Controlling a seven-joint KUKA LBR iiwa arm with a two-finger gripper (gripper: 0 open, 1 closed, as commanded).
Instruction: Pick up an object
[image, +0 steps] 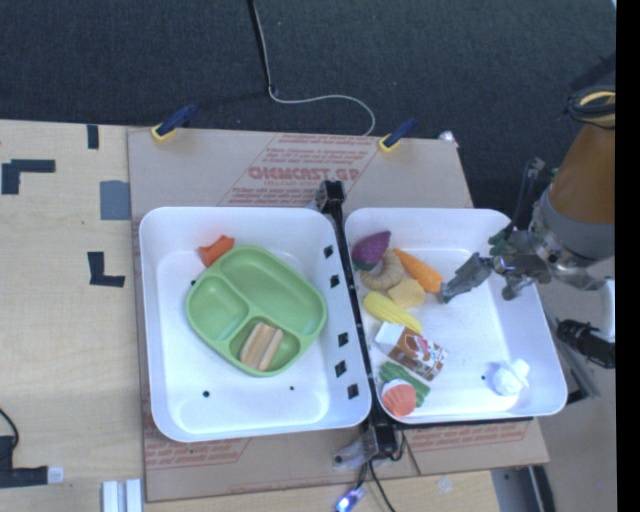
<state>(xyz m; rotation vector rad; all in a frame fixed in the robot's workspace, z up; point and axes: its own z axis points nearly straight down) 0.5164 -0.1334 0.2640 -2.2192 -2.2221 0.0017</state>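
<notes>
My gripper (479, 291) hangs over the middle of the right bin (520, 330), just right of the toy food pile. Its fingers stand open with nothing between them. One dark finger (462, 278) points down-left toward an orange carrot (418, 269). Along the bin's left side lie a purple piece (371, 247), a tan piece (406, 292), a yellow corn-like piece (391, 311), a small printed carton (414, 353) and a red-and-green piece (399, 397). A white object (508, 378) rests in the near right corner.
The left bin (175, 400) bears a green divided plate (256, 300) with a tan bread-like piece (262, 344) in one compartment. An orange piece (214, 248) lies beside the plate's far edge. A black divider (345, 300) runs between the bins.
</notes>
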